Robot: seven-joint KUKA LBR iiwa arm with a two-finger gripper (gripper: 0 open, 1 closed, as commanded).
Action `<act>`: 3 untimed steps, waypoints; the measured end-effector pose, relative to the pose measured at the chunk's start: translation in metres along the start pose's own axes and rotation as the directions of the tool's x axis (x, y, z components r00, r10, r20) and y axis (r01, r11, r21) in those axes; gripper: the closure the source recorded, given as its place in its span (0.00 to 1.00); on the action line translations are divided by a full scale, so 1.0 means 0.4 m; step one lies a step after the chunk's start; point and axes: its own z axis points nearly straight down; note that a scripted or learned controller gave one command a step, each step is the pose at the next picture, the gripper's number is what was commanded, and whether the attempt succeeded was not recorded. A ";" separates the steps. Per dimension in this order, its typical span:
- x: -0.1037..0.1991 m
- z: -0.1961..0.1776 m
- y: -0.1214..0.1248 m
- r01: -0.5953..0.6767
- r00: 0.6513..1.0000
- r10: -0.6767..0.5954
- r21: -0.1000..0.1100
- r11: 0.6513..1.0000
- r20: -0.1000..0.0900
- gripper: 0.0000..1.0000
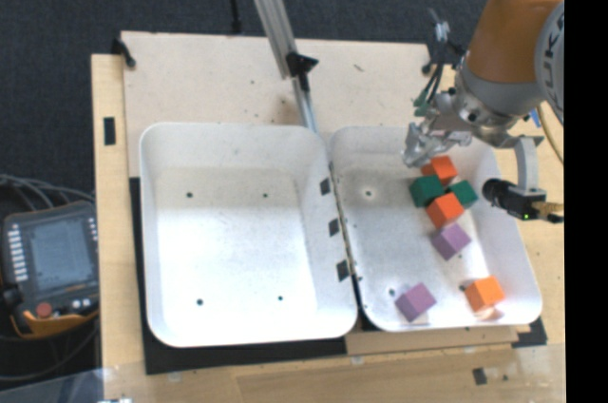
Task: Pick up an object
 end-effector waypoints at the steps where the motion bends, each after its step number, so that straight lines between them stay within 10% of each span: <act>1: 0.146 0.030 0.031 0.002 1.000 -0.002 0.001 1.000 -0.001 1.00; 3: 0.427 0.033 0.077 0.002 1.000 -0.002 -0.003 1.000 -0.001 1.00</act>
